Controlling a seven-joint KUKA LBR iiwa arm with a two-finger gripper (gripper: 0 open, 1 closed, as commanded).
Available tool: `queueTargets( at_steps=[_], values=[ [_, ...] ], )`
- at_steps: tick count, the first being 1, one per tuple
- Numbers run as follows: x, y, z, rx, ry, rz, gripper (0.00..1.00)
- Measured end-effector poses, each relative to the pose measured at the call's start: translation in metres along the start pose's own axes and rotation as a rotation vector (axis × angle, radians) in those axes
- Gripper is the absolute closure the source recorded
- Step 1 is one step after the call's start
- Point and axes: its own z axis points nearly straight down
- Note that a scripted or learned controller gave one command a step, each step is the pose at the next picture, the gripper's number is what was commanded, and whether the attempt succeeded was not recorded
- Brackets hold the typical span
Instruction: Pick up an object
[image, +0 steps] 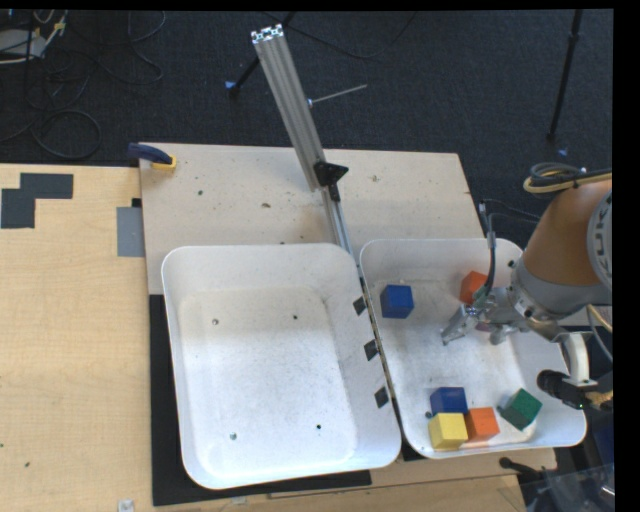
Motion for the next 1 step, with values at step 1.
queueTargets(
  at_steps=[1],
  values=[
    [-0.0022, 0.0007, -0.0137, -0.005, -0.002, 0.006, 1.00]
  ],
)
